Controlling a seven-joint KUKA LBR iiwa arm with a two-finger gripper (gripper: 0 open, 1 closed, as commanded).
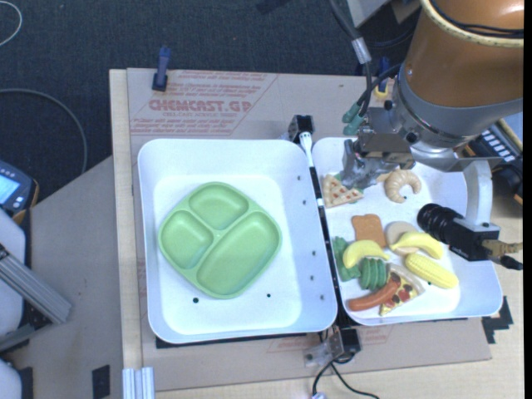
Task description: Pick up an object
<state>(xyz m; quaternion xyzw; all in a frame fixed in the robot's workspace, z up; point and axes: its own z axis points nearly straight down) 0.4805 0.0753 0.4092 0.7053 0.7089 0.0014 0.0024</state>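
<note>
The hand (361, 171) hangs low over the far part of the right bin (475, 299), but its tips are dark and partly hidden under the wrist, so I cannot tell if it is spread or pressed together, and nothing is seen pinched in it. The nearest candidates to pick up lie just beside it: a waffle piece (341, 192) at about 7 o'clock from the hand and a croissant (402, 184) at about 4 o'clock. I think the main risk is that the hand comes down between these two and closes on nothing, or only pushes the flat waffle piece against the bin wall, because such a thin thing gives little to grip. The croissant is round and could roll aside. Further out, toward 6 o'clock, the toy food is crowded: a brown cracker (366, 227), a banana (361, 254), a second yellow fruit (420, 243), a corn cob (431, 271), green beans (373, 273), a sausage (368, 298) and a pizza slice (399, 293), many of them touching, so a grasp there may catch two things or drag a neighbour. The left bin (166, 166), at 9 o'clock, holds only a green divided plate (218, 238), lying flat near its middle. Both bins rest on the counter (208, 106).
</note>
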